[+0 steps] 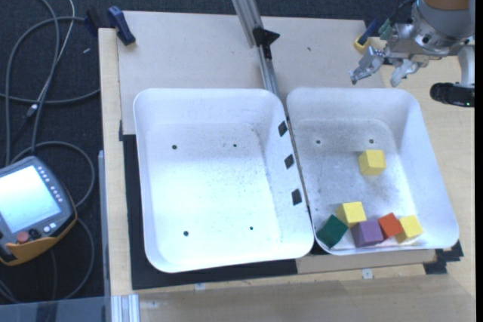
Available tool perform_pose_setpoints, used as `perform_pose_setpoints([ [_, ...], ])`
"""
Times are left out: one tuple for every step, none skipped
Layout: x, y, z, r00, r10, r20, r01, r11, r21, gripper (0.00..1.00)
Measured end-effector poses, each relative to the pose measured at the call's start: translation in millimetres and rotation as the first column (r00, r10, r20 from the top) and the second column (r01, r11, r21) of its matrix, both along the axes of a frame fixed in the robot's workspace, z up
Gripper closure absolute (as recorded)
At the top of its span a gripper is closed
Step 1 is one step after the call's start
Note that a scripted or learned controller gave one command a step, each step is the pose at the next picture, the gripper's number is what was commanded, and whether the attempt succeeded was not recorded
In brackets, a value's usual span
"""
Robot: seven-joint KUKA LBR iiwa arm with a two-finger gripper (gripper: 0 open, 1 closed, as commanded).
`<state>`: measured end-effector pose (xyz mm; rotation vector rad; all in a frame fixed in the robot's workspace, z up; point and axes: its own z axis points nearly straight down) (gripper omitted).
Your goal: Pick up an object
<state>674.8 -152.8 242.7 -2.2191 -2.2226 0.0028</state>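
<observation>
Nearest the camera, along the front wall of the right bin [423,124], five blocks are crowded together: a green block [330,231] tipped on a corner, a yellow block [352,213] just behind it, a purple block [367,233], an orange-red block [389,225] and a small yellow block [410,227]. These are touching or nearly so, and room for a finger on either side is scarcely offered. Any of them could be taken, but a neighbour would probably be nudged or dragged along.

Farther back, in the middle of the same bin, a lone yellow block [371,161] is seen well apart from the rest. It is judged the better target, since bare bin floor lies all round it (the faint speckling there is only grime).

The left bin [151,109] holds no blocks.

Farthest off, the gripper [383,65] is held above the bench [189,49] just beyond the right bin's back rim, its fingers spread apart and nothing between them. For a clean pick, the gripper should be carried forward until centred over the lone block, the fingers aligned with two flat opposite faces, then lowered straight down before closing. The bin's sloping walls should be kept clear of during the descent.
</observation>
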Motion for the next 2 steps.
perform_pose_setpoints([
  [-66,-37,-123,1.0,-0.004,-0.009,0.004,1.0,0.003,0.0],
  [-96,-16,-144,1.0,-0.002,-0.004,0.002,1.0,0.003,0.0],
])
